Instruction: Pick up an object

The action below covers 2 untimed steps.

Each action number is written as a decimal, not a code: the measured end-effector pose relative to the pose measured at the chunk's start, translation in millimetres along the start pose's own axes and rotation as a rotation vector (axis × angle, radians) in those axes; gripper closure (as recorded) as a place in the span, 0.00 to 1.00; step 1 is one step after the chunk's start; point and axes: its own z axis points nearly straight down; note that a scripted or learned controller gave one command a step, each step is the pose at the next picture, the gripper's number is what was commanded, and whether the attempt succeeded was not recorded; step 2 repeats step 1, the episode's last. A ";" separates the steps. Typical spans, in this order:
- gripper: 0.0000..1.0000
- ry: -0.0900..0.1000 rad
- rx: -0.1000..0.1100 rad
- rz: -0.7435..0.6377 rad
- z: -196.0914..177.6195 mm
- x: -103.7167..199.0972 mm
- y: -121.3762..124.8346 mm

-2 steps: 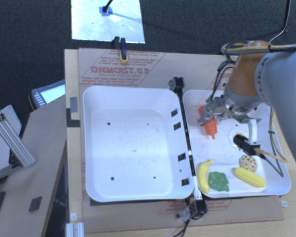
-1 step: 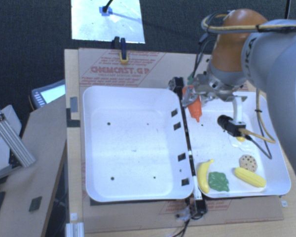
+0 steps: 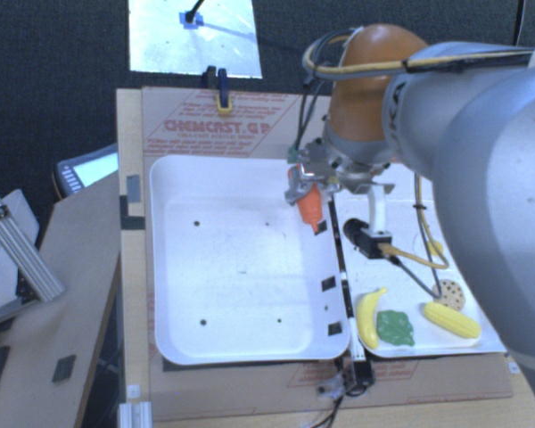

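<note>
Pincer clamped on orange carrot-like object, carried above right edge of left bin beside divider, clear of banana, green piece, corn cob and cookie in right bin.

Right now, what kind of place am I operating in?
Most likely a robotics lab test bench, not a kitchen: two shallow white bins on cardboard, toy food like a plastic banana and corn cob, dark curtain backdrop.
</note>
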 end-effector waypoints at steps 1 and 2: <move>1.00 0.000 -0.002 0.003 -11.0 -4.3 1.1; 1.00 0.000 -0.002 0.003 -11.0 -4.3 1.1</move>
